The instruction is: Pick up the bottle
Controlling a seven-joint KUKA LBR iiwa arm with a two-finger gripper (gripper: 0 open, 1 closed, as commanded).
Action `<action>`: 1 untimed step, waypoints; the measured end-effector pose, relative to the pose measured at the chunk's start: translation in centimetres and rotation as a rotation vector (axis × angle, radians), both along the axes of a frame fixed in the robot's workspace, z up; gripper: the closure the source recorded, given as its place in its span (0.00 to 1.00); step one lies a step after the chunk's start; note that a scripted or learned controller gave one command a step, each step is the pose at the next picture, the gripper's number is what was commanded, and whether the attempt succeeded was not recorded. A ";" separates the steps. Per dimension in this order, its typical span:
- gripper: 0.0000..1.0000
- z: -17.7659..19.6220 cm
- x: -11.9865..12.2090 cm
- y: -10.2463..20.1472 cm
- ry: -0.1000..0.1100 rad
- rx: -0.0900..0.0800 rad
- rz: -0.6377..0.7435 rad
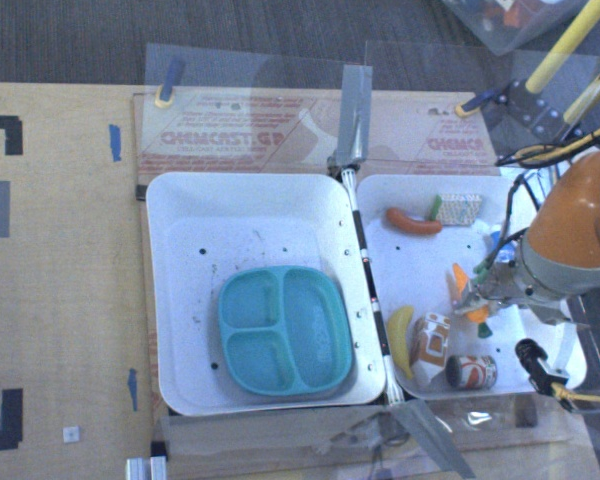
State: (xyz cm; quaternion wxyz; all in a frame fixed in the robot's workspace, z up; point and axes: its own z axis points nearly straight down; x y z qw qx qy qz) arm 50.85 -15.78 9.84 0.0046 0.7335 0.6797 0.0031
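The bottle (432, 340) is small, with a brown and white label. It lies in the right bin (410, 258) near the front edge, beside a yellow banana (400, 336). My gripper (480, 306) hangs low over the right bin, just to the right of the bottle and a little behind it. An orange carrot-like piece (458, 282) and a small green bit (483, 329) sit right by the gripper tip. Nothing shows clearly between its fingers. The arm's orange band (575, 218) covers the bin's right side.
A red and white can (471, 371) lies in front of the gripper. A red sausage (413, 222) and a small patterned packet (458, 208) rest at the back of the right bin. The left bin (180, 218) holds a teal divided plate (284, 330).
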 end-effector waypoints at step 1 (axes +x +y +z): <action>1.00 9.4 0.2 5.3 0.011 0.002 0.088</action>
